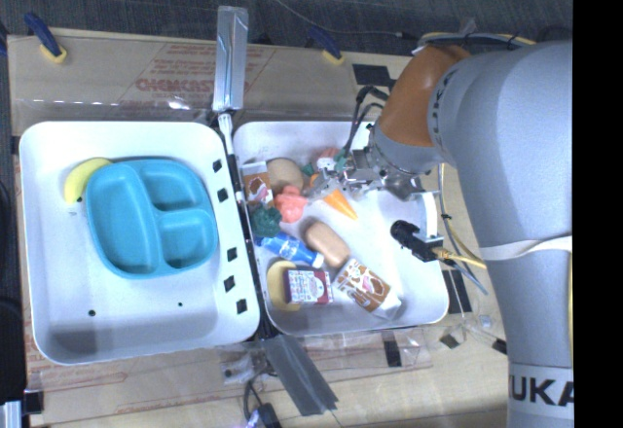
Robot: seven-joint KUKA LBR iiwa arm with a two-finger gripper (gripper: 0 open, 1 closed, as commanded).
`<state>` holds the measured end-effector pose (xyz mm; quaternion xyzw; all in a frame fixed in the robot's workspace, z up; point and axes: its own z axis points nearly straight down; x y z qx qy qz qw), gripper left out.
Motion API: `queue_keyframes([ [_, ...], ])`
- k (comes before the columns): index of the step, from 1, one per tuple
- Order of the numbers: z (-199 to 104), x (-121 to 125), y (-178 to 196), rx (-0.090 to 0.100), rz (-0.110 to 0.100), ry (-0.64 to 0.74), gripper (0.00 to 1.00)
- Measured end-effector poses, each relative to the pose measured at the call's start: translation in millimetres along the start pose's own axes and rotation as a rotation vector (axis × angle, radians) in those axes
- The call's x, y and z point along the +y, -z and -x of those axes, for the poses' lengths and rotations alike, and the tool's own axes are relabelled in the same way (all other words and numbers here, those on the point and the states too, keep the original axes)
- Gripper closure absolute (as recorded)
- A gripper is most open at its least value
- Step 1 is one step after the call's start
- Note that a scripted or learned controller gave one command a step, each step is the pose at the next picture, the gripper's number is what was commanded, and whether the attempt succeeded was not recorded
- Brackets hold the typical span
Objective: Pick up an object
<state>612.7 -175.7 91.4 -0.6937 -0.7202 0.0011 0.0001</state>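
Starting at the front edge: the right bin is the crowded one. Nearest me a brown-and-white carton lies flat on a slant, and beside it to the left a red-and-white carton sits on top of something yellow. Just behind those is a tan bread roll, also lying on a diagonal, with a small blue bottle touching its left side.

Middle of the bin is the carrot, which looks like the pick here. It lies flat on the white floor, with its long axis running diagonally from far-left to near-right, and the near-right end looks like the narrow tip. To its left is a pink lump with a green bit next to it.

The gripper hangs right over the carrot's far end, very close to it. From here I honestly can't tell how it's set or whether it's touching the carrot. The grey arm comes in from the right.

Further back there's a round tan thing and a little brown carton against the divider wall.

The left bin has a blue divided tray, with a banana poking out at its far-left corner.
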Motion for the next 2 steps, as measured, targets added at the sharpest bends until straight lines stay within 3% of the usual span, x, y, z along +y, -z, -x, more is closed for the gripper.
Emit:
queue_keyframes([
  [1, -2, 1, 11, 0.002, 0.0, 0.006, 1.0],
  [2, -102, -6, 164, 0.003, 0.013, -0.04, 1.0],
])
